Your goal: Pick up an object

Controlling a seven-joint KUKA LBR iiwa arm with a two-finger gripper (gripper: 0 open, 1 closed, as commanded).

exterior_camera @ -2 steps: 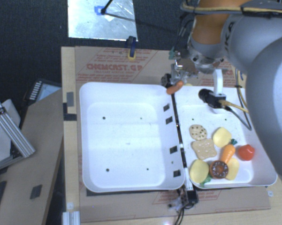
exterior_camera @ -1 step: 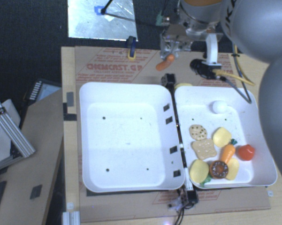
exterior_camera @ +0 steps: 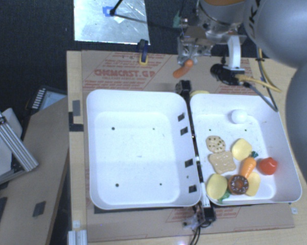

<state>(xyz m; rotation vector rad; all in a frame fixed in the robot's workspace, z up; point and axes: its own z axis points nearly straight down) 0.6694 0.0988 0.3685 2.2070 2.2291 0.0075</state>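
Tool (exterior_camera: 186, 61): being held clenched on small orange piece (exterior_camera: 182, 69); lift being kept vertical and slow, right bin (exterior_camera: 281, 131) lying below-right.

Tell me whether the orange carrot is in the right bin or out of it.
In. The carrot lies inside the right bin, among the other toy foods near its front.

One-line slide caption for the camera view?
Gripper raised behind the bins with an orange sausage-like toy at its fingers; remaining toy food sits in the right bin.
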